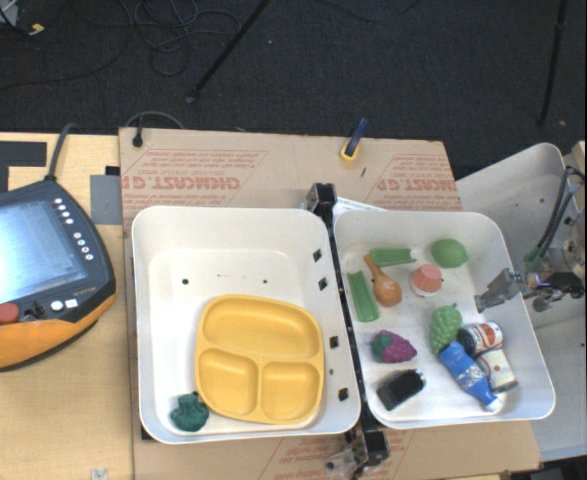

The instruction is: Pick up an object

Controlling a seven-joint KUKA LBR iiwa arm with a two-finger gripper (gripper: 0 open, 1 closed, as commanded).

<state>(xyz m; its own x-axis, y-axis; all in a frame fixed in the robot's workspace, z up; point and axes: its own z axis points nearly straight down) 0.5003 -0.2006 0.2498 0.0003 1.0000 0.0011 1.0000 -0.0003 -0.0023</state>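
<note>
**Hand at the frame's right edge**

We see the hand (518,286) at the right bin's (518,393) right rim; we cannot tell its state. The small can (484,337) lies just below-left of it, touching the blue tube (467,371).

The divided tray (260,358) lies in the left bin (163,258); the can (485,337) lies in the right bin (518,258).

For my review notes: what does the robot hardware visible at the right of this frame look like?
At the right edge, over the rim of the right bin, a small dark metal tool shows, grey and angular, with black fittings behind it. Thin cables run up from it beside a pale, light-coloured body. Tiny green and red spots sit near the fittings. It is too small and blurred to read any markings.
</note>
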